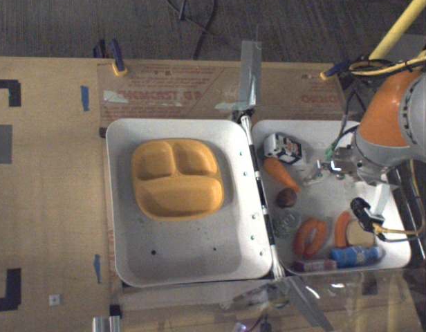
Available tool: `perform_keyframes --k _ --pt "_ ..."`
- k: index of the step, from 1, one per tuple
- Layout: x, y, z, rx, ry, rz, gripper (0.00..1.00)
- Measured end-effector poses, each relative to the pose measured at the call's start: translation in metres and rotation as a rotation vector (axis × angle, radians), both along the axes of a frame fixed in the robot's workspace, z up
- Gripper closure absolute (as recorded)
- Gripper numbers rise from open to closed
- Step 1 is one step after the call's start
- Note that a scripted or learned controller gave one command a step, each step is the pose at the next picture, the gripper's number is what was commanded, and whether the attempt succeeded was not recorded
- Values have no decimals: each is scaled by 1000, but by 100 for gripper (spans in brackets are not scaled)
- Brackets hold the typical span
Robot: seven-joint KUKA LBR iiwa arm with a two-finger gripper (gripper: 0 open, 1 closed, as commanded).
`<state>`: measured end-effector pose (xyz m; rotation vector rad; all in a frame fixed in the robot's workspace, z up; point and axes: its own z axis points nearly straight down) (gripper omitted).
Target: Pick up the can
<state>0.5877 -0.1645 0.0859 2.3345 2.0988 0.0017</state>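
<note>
we see yellow-orange divided plate (177, 177) in left white bin (123, 206) | orange carrot (281, 174) | dark brown ball (286, 198) | blue bottle (354, 256) lower right | orange-banded arm (389, 120)

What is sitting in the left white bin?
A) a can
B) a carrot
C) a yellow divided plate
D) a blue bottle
C: the yellow divided plate lies in the left bin, while the carrot and blue bottle lie in the right bin.

Arm (396, 126) — cut off at right edge
</note>
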Motion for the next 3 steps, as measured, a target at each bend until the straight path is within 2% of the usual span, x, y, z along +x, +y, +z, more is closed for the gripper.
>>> perform_keyframes --k 1,2,3 --pt "36 -52 80 -1 1 -209 0" --pt "76 26 6 0 3 -167 0" --pt "5 -23 1 9 0 -192 0"
